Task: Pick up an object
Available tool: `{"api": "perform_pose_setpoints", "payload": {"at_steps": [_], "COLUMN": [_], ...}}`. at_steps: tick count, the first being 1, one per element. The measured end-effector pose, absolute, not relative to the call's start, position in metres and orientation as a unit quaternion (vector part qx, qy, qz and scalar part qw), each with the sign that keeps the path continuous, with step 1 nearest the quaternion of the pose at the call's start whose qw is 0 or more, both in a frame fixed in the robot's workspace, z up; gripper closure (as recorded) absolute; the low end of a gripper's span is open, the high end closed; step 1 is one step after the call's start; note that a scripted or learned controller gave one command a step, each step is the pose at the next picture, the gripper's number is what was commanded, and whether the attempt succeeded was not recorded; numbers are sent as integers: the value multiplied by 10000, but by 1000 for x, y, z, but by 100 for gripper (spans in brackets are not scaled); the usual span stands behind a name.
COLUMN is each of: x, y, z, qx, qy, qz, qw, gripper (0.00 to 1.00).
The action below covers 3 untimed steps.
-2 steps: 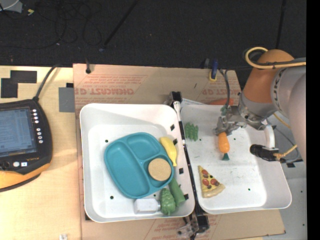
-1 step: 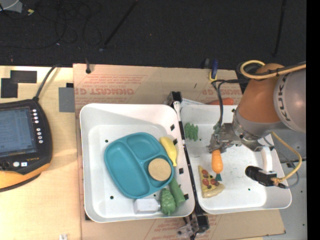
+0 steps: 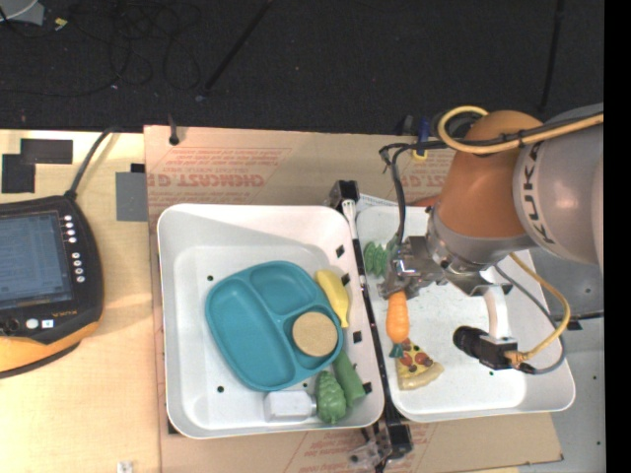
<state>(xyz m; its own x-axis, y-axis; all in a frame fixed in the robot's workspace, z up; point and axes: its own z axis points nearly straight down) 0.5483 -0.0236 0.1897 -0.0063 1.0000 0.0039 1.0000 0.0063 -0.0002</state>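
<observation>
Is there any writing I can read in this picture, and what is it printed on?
"KU", the visible part of dark lettering running up the grey arm.
Red print, upside down, on the cardboard sheet under the bins: too blurred to read with confidence.
The handheld screen at left: text too small to read.

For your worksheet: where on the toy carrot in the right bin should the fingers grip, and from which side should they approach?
Grip the carrot across its orange middle, coming straight down from above. It lies flat on the right bin floor, long axis running up and down the view, so its narrow width is probably easiest to span. The pizza slice crowds its lower end.
</observation>
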Motion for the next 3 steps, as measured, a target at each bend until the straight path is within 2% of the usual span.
{"api": "perform_pose_setpoints", "payload": {"at_steps": [1, 2, 3], "x": [493, 494, 474], "y": [6, 31, 29], "z": [187, 187, 197], "qx": [-7066, -7066, -7084], "qy": [-7076, -7076, -7058], "qz": [23, 11, 17], "qw": [37, 21, 26], "gripper": [100, 100, 100]}}
